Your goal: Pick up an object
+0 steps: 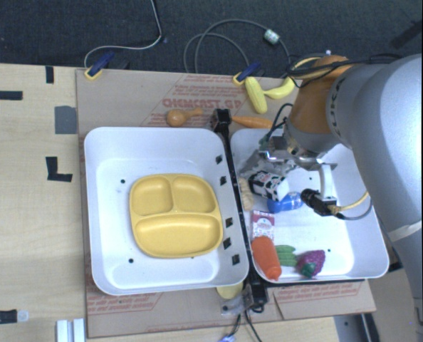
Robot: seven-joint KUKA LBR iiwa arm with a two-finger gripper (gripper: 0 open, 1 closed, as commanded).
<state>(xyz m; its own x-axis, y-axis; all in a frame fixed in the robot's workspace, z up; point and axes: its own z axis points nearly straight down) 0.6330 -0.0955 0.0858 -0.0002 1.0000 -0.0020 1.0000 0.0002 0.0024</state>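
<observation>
Gripper (274, 180) low in right bin (364, 258), center-right of frame, over blue object (285, 204); finger state impossible to tell.

Red print on the cardboard sheet (190, 100) under the bins is too faint to read.

The arm (382, 127) is bulky, smooth grey, with an orange band (312, 109) above the wrist and a yellow cable (354, 209).

I see an orange carrot (267, 257), a green piece (285, 254) and what may be a purple-red berry (311, 262) lying at the right bin's (361, 258) near edge.
</observation>
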